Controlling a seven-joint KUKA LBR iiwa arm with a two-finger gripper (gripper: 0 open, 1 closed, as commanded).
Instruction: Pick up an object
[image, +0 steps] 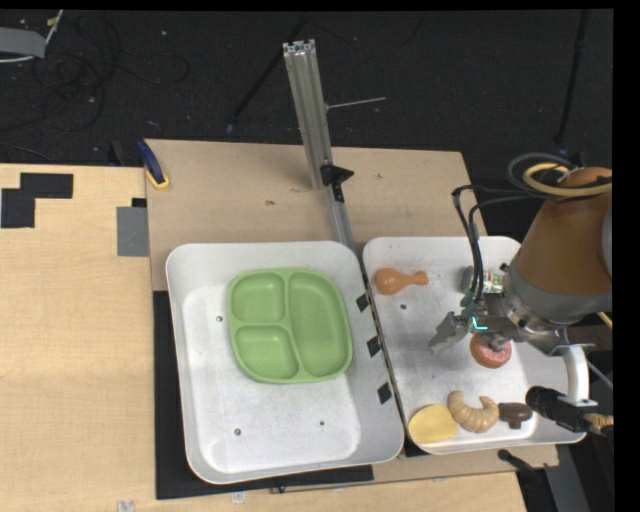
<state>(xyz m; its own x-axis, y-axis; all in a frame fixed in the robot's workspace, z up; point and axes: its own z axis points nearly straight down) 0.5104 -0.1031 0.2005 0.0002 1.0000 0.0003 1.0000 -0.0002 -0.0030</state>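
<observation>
Claw (470, 328) first: it hangs low over the middle of the right bin (420, 395), with one grey finger splayed out toward the left, and whether it stands wide or narrow I cannot tell from this angle. Nothing shows between its fingers, so I judge that no pick has been made yet.

Reading from the left, the left bin (210, 420) holds a green divided tray (290, 325), lying flat and well apart from the arm. Across the divider, in the right bin, an orange drumstick-shaped toy (398, 281) lies near the far rim. Along the near rim sit a round yellow piece (432, 425), a tan croissant-shaped toy (474, 411) touching it, and a small dark brown piece (516, 411) just beside that. A reddish round toy (491, 351) rests on the bin floor just to the right of the claw, partly under the wrist; it looks the likeliest target.

What remains, as I judge it, is all of the task: closing on one item and lifting it clear of the bin.
</observation>
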